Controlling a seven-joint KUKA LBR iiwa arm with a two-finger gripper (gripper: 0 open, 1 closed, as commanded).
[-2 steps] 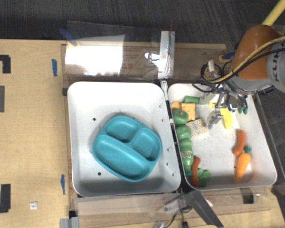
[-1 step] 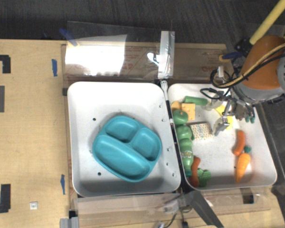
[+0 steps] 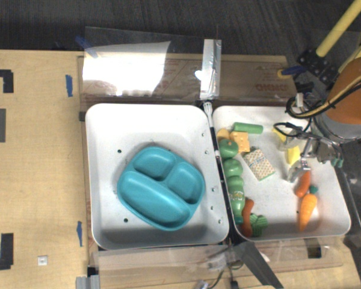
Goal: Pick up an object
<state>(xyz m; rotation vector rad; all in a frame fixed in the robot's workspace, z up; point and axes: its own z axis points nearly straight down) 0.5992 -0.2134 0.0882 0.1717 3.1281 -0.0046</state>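
The right bin [image 3: 334, 224] holds several toy foods. An orange carrot [image 3: 307, 209] lies near its right wall, with a smaller orange piece [image 3: 302, 184] just above it. My gripper [image 3: 302, 164] hangs low over the bin's right part, right above that small orange piece and next to a yellow piece [image 3: 292, 155]. Nothing visibly sits in the gripper. Along the bin's left side lie a green cylinder [image 3: 248, 127], a yellow block [image 3: 240, 141], a green pea pod [image 3: 233, 176], a speckled beige block [image 3: 259, 164] and a red-orange carrot [image 3: 247, 214].
The left bin [image 3: 102, 125] holds a teal divided plate [image 3: 161, 186]. Cables [image 3: 307, 104] and the arm's orange band [image 3: 352, 92] hang over the right bin's far right corner. A metal divider [image 3: 210, 71] stands behind the bins.
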